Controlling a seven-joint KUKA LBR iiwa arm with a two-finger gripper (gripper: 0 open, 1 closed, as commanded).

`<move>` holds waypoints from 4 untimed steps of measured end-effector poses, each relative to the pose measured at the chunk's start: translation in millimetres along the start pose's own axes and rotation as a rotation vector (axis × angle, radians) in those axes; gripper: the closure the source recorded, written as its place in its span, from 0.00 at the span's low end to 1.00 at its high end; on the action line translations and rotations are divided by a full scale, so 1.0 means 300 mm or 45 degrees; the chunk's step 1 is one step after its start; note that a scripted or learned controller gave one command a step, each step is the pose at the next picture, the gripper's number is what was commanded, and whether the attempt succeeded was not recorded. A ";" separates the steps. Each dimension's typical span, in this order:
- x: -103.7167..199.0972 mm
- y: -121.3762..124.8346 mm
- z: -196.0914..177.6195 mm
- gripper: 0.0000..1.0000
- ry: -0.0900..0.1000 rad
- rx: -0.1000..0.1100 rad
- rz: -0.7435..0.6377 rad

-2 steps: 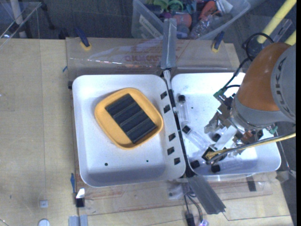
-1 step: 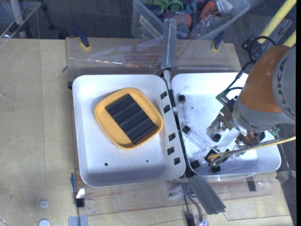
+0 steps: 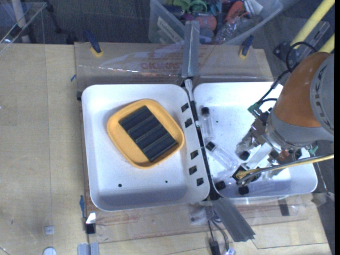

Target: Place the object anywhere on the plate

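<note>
The object point(image 3: 148, 133), a single black rectangular block with four raised ridges running along its length, lies flat on the plate point(image 3: 118, 133). It sits slantwise across the plate's middle, and its whole outline stays within the rim. There is one plate: yellow, shallow, a rounded square with a smooth, matte look. It rests in the left bin point(image 3: 101, 185), towards the upper middle of that bin's floor.

We count two bins, both white, shallow and round-cornered with a slight gloss. They touch along a central divider point(image 3: 197, 142), which carries a row of small black tabs. The right bin point(image 3: 228, 97) holds a few small dark bits and some clear plastic pieces scattered over its floor.

One arm point(image 3: 303, 102) enters from the right of the frame, with a broad orange band above a grey wrist. Its gripper point(image 3: 249, 166) hangs low over the lower right part of the right bin, well apart from the plate and the block. Cables and fittings crowd around the gripper, so we cannot make out whether it is clenched or released, and we see nothing held in it.

The tabletop point(image 3: 37, 142) is pale wood. At the top of the frame stands one clear plastic tub point(image 3: 159, 15) heaped with colourful items. Two blue clamps point(image 3: 95, 49) sit at the upper edge of the bench, one on either side of the centre.
</note>
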State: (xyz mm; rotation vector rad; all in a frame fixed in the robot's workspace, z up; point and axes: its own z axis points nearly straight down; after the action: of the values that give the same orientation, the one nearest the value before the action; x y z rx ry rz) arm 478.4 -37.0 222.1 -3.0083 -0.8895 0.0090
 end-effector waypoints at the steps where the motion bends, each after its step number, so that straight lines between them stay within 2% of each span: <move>1: 0.029 -0.036 -0.052 0.00 0.003 -0.005 0.013; 2: 0.000 -0.001 -0.019 0.00 -0.001 0.000 0.059; 4: -0.001 0.003 -0.027 0.00 0.002 -0.003 0.142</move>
State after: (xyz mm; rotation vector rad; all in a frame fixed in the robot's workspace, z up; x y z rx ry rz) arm 478.7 -38.0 230.0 -3.0557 -0.7208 0.0063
